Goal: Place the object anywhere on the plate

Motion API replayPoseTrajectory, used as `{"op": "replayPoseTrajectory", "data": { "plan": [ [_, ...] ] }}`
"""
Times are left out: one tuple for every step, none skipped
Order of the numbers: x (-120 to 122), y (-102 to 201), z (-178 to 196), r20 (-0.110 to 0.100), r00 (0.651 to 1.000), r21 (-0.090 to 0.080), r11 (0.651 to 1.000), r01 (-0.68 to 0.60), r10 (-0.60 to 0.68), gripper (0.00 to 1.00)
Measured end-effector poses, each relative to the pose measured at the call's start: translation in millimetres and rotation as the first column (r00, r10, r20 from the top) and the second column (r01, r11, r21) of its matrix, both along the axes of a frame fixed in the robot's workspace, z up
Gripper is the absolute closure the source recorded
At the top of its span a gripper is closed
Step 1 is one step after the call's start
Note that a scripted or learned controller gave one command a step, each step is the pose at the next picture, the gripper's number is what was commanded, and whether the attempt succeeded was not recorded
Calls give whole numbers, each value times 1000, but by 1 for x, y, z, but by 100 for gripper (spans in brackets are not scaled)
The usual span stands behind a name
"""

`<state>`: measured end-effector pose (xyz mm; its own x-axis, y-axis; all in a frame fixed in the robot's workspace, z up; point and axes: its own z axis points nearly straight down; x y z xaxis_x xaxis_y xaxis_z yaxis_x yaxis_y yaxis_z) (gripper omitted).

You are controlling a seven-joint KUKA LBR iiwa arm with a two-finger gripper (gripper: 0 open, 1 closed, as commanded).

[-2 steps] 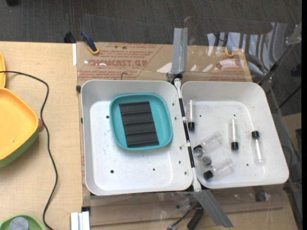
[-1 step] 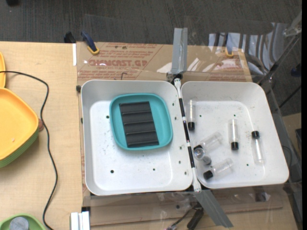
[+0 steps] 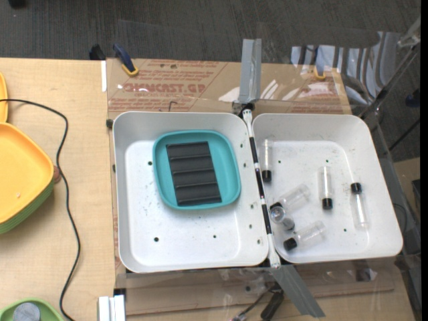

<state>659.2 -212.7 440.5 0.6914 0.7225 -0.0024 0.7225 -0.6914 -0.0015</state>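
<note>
- Block [image 3: 194, 174], dark with ridges across its top, lies flat in the middle of the blue-green plate [image 3: 229, 172].
- All of the block is inside the rim of the plate. No part hangs over the edge.
- The plate sits in the left bin [image 3: 140, 236], a bit toward the back.
- If the block is the thing to be placed, I think the job is done, as it only had to land anywhere on the plate.
- How far open the gripper is, and if it has hold of anything, I cannot tell.
- The right bin [image 3: 378, 236] holds a few clear tubes with black caps. One tube [image 3: 265, 159] lies next to the wall between the bins. Two more tubes [image 3: 326, 189] lie farther right, and others are near the front.
- None of the tubes touch the plate. If one of them is the thing to move, that job has not started.
- Yellow and green dishes [image 3: 20, 172] rest on the wooden table, well apart from the bins.
</note>
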Motion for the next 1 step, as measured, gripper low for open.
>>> {"op": "replayPoseTrajectory", "data": {
  "plan": [
    [-5,-5,-1,-3,989,0,989,150,-150,0]
  ]
}}
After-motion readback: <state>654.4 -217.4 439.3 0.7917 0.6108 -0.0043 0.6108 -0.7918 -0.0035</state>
